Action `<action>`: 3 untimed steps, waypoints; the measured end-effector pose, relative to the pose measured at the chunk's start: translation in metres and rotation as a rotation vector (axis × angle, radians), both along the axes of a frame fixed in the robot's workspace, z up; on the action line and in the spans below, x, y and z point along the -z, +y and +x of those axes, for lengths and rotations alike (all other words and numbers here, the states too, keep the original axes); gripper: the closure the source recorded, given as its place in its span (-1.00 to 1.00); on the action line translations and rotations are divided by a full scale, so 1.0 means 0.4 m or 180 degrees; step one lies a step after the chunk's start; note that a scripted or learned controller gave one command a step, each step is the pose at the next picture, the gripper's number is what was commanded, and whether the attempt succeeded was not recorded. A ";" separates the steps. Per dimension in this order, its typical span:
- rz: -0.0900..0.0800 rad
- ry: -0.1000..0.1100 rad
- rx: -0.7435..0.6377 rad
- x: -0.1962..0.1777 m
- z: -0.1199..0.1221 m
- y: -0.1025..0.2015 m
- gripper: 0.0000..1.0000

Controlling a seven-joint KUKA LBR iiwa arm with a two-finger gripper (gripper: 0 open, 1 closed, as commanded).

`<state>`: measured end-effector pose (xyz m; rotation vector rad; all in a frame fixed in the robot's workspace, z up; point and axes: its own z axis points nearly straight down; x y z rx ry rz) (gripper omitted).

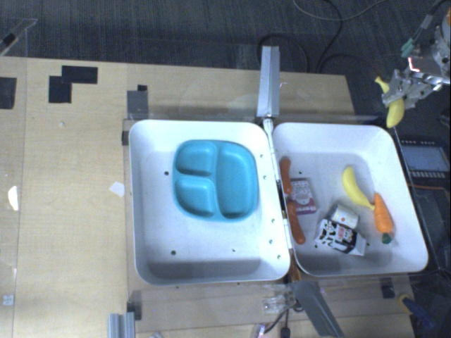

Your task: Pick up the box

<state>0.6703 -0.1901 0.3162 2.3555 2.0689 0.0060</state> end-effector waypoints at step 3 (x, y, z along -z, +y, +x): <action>0.0003 0.0002 0.0238 0.099 -0.001 0.008 1.00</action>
